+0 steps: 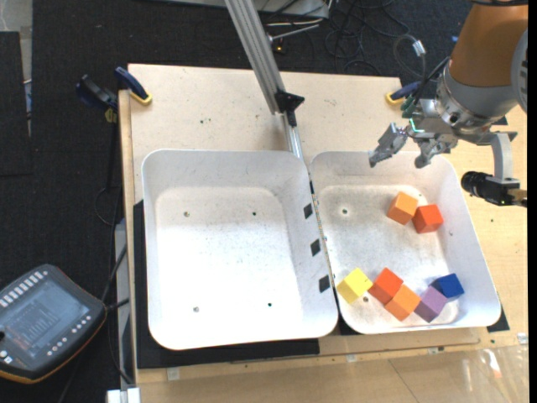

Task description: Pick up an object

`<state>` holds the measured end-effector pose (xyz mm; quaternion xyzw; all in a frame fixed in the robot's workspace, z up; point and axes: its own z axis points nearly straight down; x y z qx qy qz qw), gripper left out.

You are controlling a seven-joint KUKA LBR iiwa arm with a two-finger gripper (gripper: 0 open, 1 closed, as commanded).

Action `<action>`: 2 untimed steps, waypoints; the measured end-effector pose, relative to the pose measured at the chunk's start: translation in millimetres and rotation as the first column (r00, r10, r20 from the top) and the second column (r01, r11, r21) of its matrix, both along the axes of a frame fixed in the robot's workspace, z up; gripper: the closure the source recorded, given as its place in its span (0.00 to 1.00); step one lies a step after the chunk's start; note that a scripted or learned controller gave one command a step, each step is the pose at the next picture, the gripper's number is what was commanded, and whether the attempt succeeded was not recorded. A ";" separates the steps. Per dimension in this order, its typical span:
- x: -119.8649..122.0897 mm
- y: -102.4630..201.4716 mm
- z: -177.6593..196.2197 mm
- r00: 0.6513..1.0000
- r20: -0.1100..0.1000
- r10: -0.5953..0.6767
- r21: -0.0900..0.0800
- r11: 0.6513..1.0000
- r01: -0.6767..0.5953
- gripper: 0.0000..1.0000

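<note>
Counter (218,107): pale board on dark floor, bearing two shallow white bins side by side.
End effector (405,149): above the far rim of the right bin (470,225), fingers spread apart, nothing between them; one finger (386,149) reaching toward the left, the other (428,151) nearer the arm.
Arm (491,49): grey with an orange band, entering from the right, upper corner of the view.
Blocks, count: seven, all in the right bin; two orange, two red-orange, one yellow, one purple, one blue.
Far pair: orange block (404,207) touching red-orange block (428,217), near the end effector but apart from it, below it in the view.
Near cluster: yellow block (355,285), red-orange block (387,284), orange block (403,301), purple block (431,304), blue block (448,286); packed close along the near wall, neighbours touching or just beside.
Orientation: cubes, no long axis; most sitting turned at a slant to the bin walls.
Left bin (168,225): white, speckled floor.
Between bins: metal rail (256,44) running from the far edge down to the shared wall.
Counter corners: clamps, one blue and yellow at far left (134,86), one yellow at far right (396,97).
Floor, near left: handheld pendant (42,321) with grey screen.
</note>
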<state>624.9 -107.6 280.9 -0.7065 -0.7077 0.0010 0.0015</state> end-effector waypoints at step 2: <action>6.8 5.2 -58.2 1.000 -0.002 0.001 -0.001 1.000 -0.001 0.00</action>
